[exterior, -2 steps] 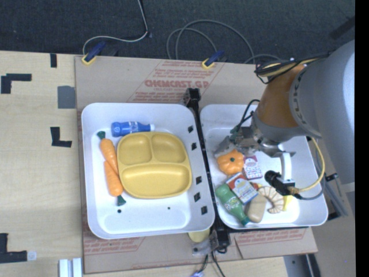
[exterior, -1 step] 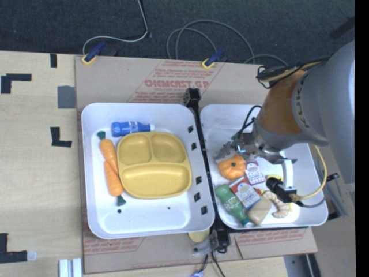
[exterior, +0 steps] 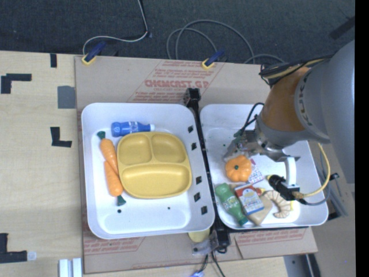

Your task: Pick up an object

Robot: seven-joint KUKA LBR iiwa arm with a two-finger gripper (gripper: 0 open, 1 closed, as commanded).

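Observation:
My gripper point(exterior: 239, 149) hangs low in the right bin point(exterior: 222, 113), under the grey arm with its orange band point(exterior: 283, 105). Just in front of it, touching or nearly so, sits a small orange pumpkin point(exterior: 238, 168). Nearer the bin's front edge lie a green bottle point(exterior: 229, 203), a red and white carton point(exterior: 250, 199) and a tan shrimp-like toy point(exterior: 282, 204). I see nothing lifted.
The left bin point(exterior: 91, 154) holds a yellow divided plate point(exterior: 154, 164), a blue bottle point(exterior: 131, 128) behind it and two carrots point(exterior: 109, 165) along its left side. A black divider point(exterior: 199, 149) runs between the bins. Cables lie on the dark floor beyond the bench.

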